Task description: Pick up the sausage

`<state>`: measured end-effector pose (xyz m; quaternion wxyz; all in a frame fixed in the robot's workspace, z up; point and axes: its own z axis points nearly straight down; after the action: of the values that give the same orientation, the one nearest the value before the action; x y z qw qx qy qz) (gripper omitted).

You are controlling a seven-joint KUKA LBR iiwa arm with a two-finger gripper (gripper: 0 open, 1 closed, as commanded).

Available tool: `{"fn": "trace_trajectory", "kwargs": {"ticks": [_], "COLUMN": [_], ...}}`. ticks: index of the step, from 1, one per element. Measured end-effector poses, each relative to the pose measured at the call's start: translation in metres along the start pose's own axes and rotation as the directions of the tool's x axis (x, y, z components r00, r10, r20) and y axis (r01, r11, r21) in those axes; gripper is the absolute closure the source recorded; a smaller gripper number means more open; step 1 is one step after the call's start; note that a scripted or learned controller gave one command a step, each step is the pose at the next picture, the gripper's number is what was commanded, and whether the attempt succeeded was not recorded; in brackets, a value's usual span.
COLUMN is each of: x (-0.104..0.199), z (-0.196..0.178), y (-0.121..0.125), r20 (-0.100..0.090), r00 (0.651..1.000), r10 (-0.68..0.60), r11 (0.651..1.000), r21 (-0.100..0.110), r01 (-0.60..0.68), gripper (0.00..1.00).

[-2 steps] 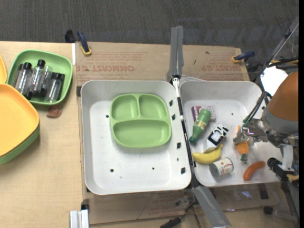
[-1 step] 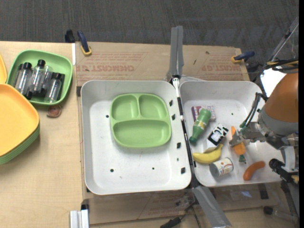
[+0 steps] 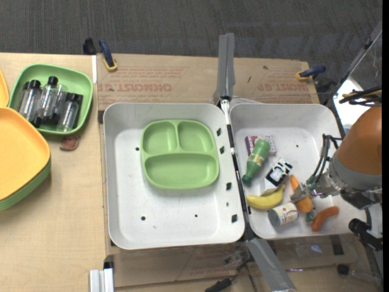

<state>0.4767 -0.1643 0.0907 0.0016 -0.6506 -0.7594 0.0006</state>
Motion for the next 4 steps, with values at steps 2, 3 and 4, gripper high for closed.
{"fn": "trace_trajectory", "kwargs": {"ticks": [2,3,4], "x": [-0.03,-0.01,-0.006], "z": [0.0,0.0,0.0], "y": [0.015,0.028,-0.001], "r20": [0.001,0.001,0.001], "r00": [1.0,1.0,1.0], "r10": [0.028,0.005,-0.01], "r11": [1.0,1.0,1.0], "r21": [-0.001,-0.002,-0.001], "r01": [-0.028,-0.005,0.01], "gripper": [1.0,1.0,1.0]}}
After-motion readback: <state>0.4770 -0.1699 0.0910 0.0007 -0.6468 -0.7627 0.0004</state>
